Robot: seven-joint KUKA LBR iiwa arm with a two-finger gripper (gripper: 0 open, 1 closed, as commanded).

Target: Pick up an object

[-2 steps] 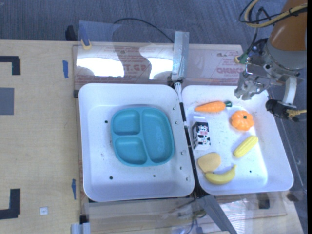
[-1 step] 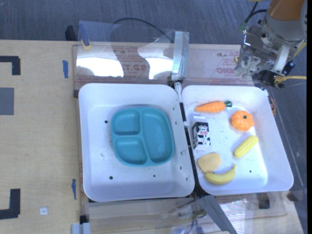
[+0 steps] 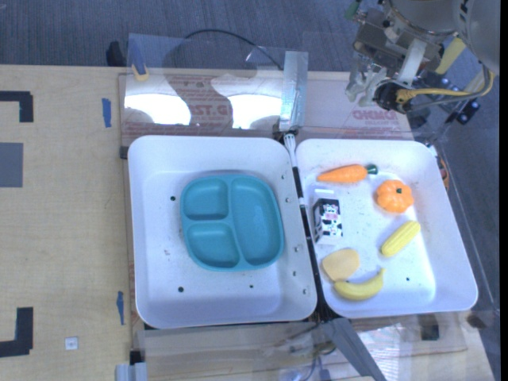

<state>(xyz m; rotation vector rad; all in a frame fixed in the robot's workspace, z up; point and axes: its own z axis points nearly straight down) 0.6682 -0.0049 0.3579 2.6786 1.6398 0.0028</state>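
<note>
the tool (image 3: 361, 86) hangs above the far edge of the right bin (image 3: 452, 284), beyond its far rim and clear of everything in it; whether it stands wide or narrow cannot be told from this angle, and nothing is seen held in it. the right bin carries the candidates for the pick: a carrot (image 3: 343, 174) at the far side, an orange round fruit (image 3: 394, 196) to its right, a small black and white carton (image 3: 328, 217) hard against the left wall, a yellow corn cob (image 3: 400, 237) right of centre, a pale potato-like piece (image 3: 340, 263) nearer, and a banana (image 3: 359, 287) nearest, touching or just beside the pale piece. the left bin (image 3: 151, 292) holds a teal divided plate (image 3: 232, 220) and is not concerned in this step. judgement: no pick is yet begun. the items look like moulded play food, likely light, rigid and smooth, so apt to slip or roll under a pinch. the carrot lies closest to the tool and stands apart from its neighbours; a hold across its thick middle, with the tool set square to its length, appears soundest. the round fruit offers a poorer purchase, the carton sits too near the wall for easy access, and the banana's contact with the pale piece risks disturbing both.
</note>
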